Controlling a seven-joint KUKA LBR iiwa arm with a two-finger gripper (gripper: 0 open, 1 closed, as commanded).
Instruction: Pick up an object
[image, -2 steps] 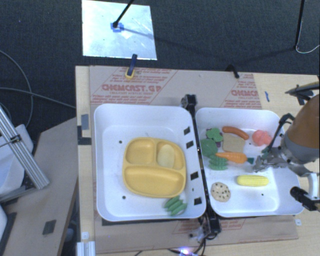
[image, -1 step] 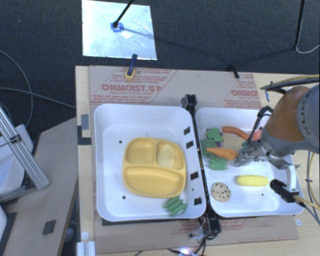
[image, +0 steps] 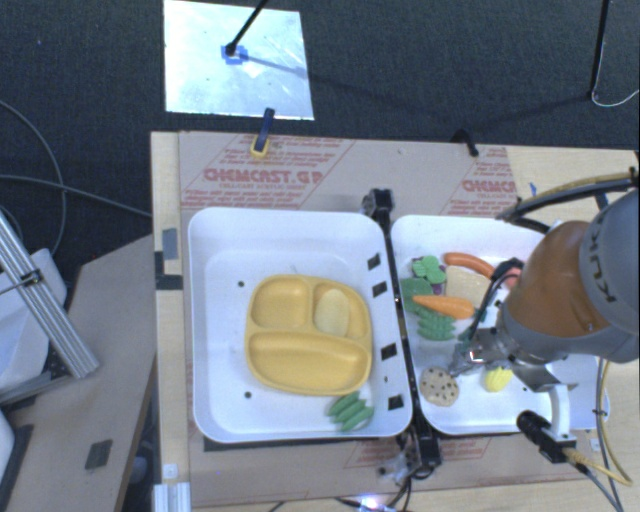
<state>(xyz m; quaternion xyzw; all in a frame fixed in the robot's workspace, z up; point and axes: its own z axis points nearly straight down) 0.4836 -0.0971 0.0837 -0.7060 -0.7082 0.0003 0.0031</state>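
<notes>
The right bin holds several toy foods: a green broccoli piece, an orange sausage, a carrot, a green pea pod, a brown cookie and a small yellow piece. My gripper hangs low over the bin's front middle, just above and right of the cookie and left of the yellow piece. The arm's orange and grey wrist covers the bin's right part. Nothing shows between the fingers.
The left bin holds a yellow divided tray in its middle and a green pea pod near its front right corner. A black divider joins the two bins. Cables trail at the front right.
</notes>
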